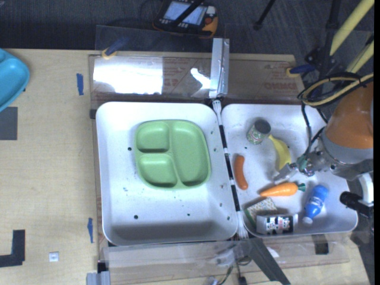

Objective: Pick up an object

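The right bin [332,114] holds several objects. A small tin can [257,130] stands at the back, with a yellow banana [281,150] just right of it. An orange-red sausage [240,171] lies by the divider. An orange carrot [279,189] lies mid-bin, a blue bottle [314,203] to its right, and a dark can [276,223] on its side at the front beside a speckled sponge [261,206]. My gripper [289,170] is low in this bin, just above the carrot and beside the banana's lower end. Nothing is visibly held.
The left bin [113,177] carries a green divided plate [173,153]. The grey arm with its orange band [355,123] enters over the right bin's right side, trailing cables. A clear plastic sheet [154,76] lies behind the bins.
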